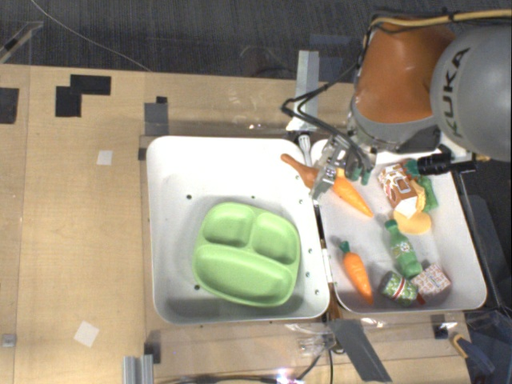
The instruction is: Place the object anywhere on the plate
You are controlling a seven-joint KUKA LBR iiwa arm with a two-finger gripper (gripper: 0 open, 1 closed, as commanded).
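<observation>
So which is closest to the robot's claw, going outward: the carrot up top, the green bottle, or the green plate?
From the end effector:
1. Upper carrot, right beside it in the right bin.
2. Green bottle, lower in the right bin.
3. Green plate, left bin; close to the bottle's distance.

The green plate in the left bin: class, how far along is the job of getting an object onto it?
Done: nothing lies on the green plate. In hand: the gripper sits over the divide between the bins, beside a carrot at the right bin's upper left; no grasp is visible. Left: pick an object, carry it left and set it on the plate.
</observation>
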